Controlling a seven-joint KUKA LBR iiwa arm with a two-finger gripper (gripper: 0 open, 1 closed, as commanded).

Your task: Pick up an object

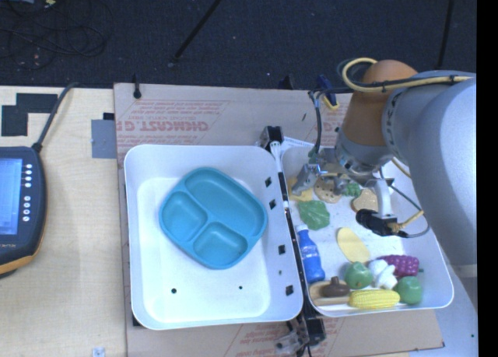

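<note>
**End effector low over the far end of the right bin**

The grey arm [436, 169] reaches in from the right, its orange band [369, 110] above the wrist, and the end effector [325, 180] sits down in the far part of the right bin [443, 285]. Its metal parts overlap a beige, speckled flat piece [331, 190] and lie just beside a green leafy toy [314, 212]; whether it touches either one cannot be told, and whether it is released or clenched cannot be told from this angle. Nothing can be seen gripped in it.

The objects for picking lie in the right bin. A blue bottle [310, 254] lies along the bin's left wall. A yellow oval piece [352, 243] lies near the middle. At the near end sit a corn cob [375, 299], a purple grape bunch [401, 264], a green round fruit [409, 290], another green fruit [358, 274] and a small white piece [381, 273], packed close together.

The left bin [148, 301] holds a blue divided plate [212, 216], lying flat. Both bins rest on a cardboard sheet [194, 118] on the desk [62, 285], and a handheld control pendant [17, 204] lies at the far left.
</note>
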